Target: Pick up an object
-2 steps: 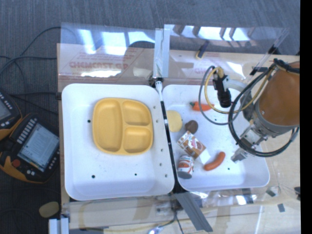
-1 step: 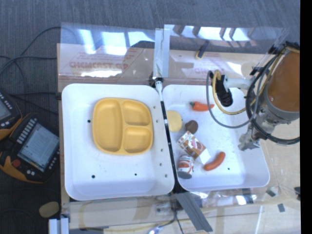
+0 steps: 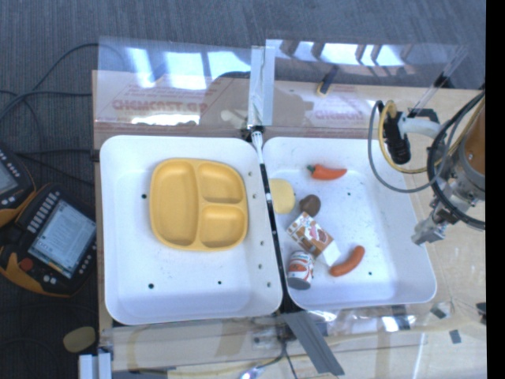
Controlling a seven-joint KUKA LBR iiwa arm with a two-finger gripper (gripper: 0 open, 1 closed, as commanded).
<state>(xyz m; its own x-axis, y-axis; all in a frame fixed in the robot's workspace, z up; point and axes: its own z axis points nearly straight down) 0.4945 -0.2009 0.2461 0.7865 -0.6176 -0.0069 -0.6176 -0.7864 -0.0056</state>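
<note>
Roughly, sausage: right bin, well left of gripper
Arm: above bin's right rim
Grip: cannot tell

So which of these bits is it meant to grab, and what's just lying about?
For the job:
carrot
sausage
yellow round piece
brown piece
carton
small can
claw

Lying about:
yellow tray
handheld controller
cables

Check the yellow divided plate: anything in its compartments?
Empty. All three compartments of the yellow divided plate show bare yellow; it lies flat in the left bin.
</note>
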